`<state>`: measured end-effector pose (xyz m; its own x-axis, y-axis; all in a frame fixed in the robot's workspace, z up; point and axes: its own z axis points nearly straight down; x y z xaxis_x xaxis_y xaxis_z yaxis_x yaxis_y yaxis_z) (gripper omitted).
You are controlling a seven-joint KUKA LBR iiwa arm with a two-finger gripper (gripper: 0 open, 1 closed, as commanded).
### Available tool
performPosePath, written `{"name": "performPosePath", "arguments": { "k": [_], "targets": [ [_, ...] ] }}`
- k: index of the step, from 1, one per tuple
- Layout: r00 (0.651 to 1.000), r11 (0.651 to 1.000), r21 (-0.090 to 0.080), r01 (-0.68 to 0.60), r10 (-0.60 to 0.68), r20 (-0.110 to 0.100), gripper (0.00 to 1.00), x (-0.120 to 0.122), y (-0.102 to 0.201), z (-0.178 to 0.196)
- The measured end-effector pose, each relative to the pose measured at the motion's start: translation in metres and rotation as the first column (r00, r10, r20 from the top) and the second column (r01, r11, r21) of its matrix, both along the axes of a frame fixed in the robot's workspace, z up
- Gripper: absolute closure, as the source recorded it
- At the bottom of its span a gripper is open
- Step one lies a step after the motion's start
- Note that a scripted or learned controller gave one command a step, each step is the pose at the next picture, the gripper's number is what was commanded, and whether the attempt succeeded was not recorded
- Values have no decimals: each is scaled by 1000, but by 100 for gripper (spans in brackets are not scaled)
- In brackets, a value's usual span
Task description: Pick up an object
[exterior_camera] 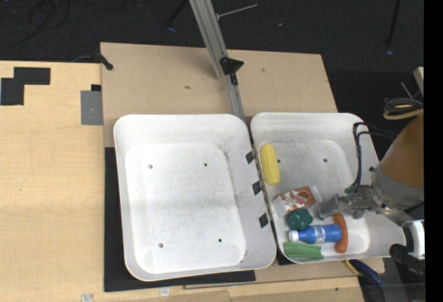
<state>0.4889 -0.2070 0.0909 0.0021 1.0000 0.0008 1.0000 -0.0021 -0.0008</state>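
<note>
**Gripper low over the crowded corner of the right bin**

The arm (405,162) comes in from the right edge of the frame and bends down into the right bin (311,124). Its gripper (332,207) sits low in the lower right of the frame, just beside the clutter, likely because that is where the choices lie.

Everything to pick is in the lower left part of that bin. A yellow corn (269,163) lies along the bin's left wall, a little apart from the rest. Below it are a red-and-white packet (297,196), a dark green lump (300,218), a blue bottle (317,233) lying on its side, a green pod (303,250) against the bottom wall, and an orange stick (341,232) just right of the bottle. These five touch or nearly touch, so a grasp on one may nudge its neighbours.

The gripper's tip is near the orange stick and the bottle. At this size I cannot tell whether it is wide or narrow, and nothing shows as held.

The left bin (180,190) shows bare floor in the centre of the frame.
</note>
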Motion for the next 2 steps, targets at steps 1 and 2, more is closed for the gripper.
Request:
{"name": "performPosePath", "arguments": {
  "k": [1,2],
  "targets": [
    [1000,1000,2,5,-5,-1,100,-1,-1,11],
    [1000,1000,-1,4,-4,2,100,-2,-5,53]
  ]
}}
